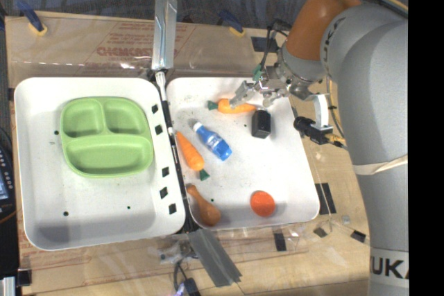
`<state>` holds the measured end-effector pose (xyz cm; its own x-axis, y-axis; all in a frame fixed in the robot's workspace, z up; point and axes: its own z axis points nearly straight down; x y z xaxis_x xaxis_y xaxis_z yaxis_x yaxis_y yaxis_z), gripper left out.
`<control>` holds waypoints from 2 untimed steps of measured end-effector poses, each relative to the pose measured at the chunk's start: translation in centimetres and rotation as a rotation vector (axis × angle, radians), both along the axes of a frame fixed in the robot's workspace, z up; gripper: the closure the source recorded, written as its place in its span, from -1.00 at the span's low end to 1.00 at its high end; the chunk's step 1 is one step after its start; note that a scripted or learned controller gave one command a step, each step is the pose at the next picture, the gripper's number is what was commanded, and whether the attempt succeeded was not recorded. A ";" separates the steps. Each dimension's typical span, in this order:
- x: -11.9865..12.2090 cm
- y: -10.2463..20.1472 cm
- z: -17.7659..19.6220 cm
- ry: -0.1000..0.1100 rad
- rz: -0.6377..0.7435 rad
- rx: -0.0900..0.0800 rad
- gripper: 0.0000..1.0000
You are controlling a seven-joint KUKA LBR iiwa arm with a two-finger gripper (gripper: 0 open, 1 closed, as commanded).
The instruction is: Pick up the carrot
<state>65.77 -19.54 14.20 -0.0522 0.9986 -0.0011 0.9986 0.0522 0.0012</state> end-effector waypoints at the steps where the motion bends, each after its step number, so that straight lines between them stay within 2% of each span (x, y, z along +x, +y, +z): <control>1: 0.3 -0.9 -4.5 -0.006 0.310 -0.004 -1.00; 2: 0.4 -0.8 -3.3 -0.008 0.315 -0.006 1.00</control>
